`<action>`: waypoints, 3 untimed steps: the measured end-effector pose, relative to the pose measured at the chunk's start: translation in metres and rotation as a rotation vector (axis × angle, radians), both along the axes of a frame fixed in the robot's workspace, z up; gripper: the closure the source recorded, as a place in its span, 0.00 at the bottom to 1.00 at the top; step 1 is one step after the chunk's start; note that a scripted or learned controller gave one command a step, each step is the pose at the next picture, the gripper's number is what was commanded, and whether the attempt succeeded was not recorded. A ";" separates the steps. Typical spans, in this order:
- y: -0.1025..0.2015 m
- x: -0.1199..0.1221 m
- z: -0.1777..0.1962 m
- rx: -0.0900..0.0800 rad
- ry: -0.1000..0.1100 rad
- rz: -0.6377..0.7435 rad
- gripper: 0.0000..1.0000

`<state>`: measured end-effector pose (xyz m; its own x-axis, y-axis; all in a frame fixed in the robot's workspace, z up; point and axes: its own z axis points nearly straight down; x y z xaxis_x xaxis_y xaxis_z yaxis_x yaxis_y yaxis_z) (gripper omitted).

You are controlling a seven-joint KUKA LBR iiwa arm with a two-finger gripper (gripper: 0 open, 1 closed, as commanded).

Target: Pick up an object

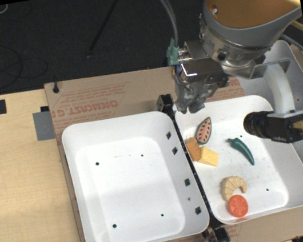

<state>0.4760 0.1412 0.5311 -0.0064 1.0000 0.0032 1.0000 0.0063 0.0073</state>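
The right bin holds several toy foods: a watermelon slice, an orange-yellow cheese wedge, a green chili pepper, a tan croissant and a red tomato. My gripper hangs over the bin's far left corner, a little beyond the watermelon slice. Its dark fingers point down and nothing shows between them. Whether they are apart is unclear from this angle.
The left bin sits beside the right one, joined by a black clipped divider. A black cylindrical fixture juts over the right bin's right side. The grey and orange arm looms over the far right.
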 end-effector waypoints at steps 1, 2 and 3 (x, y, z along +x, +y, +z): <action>0.054 0.000 0.007 -0.003 0.010 0.000 1.00; 0.086 0.021 0.006 -0.005 0.010 -0.004 1.00; 0.079 0.027 0.006 -0.005 0.010 -0.007 1.00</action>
<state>0.5026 0.2204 0.5369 0.0002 1.0000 -0.0019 1.0000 -0.0002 -0.0025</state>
